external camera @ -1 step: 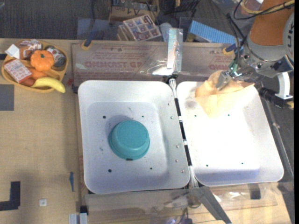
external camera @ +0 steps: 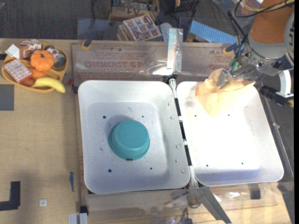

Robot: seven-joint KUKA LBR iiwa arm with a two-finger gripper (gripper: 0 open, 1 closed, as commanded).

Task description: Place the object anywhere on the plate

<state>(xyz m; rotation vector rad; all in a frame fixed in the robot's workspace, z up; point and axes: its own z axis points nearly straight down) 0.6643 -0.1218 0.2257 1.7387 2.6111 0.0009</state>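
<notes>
A teal round plate (external camera: 130, 139) lies in the middle of the left bin (external camera: 91, 101). A pale tan, soft-looking object (external camera: 216, 99) sits in the far left corner of the right bin (external camera: 233, 148), its outline blurred. My gripper (external camera: 224, 78) comes down from the upper right and meets the top of this object. The wrist hides the object's upper edge, so whether it is gripped is unclear. Plate and gripper are well apart, with the ridge between the bins lying between them.
A yellow bowl of toy fruit (external camera: 35, 66) with a banana and a pumpkin rests on the bench at far left. A clear plastic panel (external camera: 126, 64) runs along the back of the bins. Boxes and cables (external camera: 140, 24) clutter the floor behind.
</notes>
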